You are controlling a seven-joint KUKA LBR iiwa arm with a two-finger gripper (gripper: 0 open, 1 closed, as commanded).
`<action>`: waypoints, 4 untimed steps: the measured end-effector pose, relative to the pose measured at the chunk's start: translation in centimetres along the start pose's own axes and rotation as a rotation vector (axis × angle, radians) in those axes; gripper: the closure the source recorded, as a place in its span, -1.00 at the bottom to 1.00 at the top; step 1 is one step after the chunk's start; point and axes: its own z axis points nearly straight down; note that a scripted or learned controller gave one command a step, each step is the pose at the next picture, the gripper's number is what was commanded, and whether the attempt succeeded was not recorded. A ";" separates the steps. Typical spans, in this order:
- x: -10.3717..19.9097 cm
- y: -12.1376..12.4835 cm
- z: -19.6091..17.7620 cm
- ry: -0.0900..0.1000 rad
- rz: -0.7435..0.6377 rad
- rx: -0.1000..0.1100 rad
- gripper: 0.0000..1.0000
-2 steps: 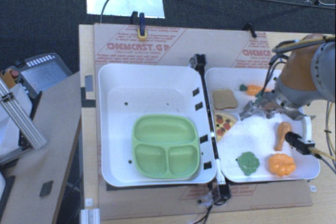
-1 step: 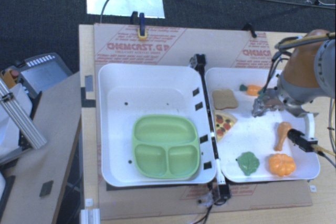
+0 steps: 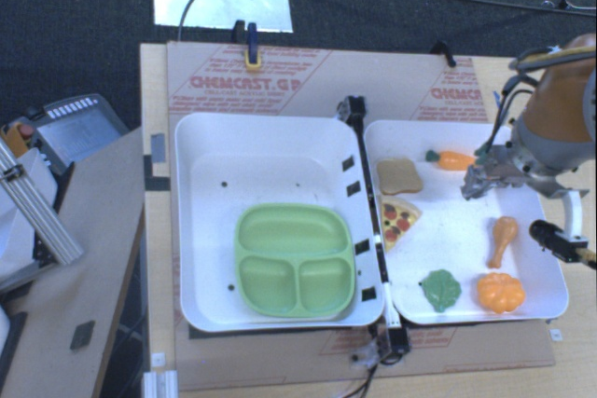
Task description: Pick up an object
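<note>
Though blurred, carrot (image 3: 452, 160) beside fingers (image 3: 473, 185).

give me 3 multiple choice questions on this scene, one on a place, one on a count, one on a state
1. Where is the green tray?
A. left bin
B. right bin
C. on the floor

2. How many toy foods lie in the right bin?
A. three
B. six
C. nine

3. How does the gripper stand to the carrot?
A. far off, over the left bin
B. close beside it, in the right bin
C. outside both bins

Key: 1 A, the tray lies in the left bin. 2 B: carrot, bread, pizza, drumstick, broccoli, pumpkin. 3 B, it hangs just right of the carrot.
</note>
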 end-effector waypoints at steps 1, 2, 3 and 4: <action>0.2 1.1 -5.6 -0.001 -0.004 -0.001 1.00; -0.3 2.0 -11.3 0.000 -0.005 0.000 1.00; 5.2 0.6 -9.8 0.002 -0.008 0.004 1.00; 10.0 -0.9 -8.5 0.001 -0.006 0.003 1.00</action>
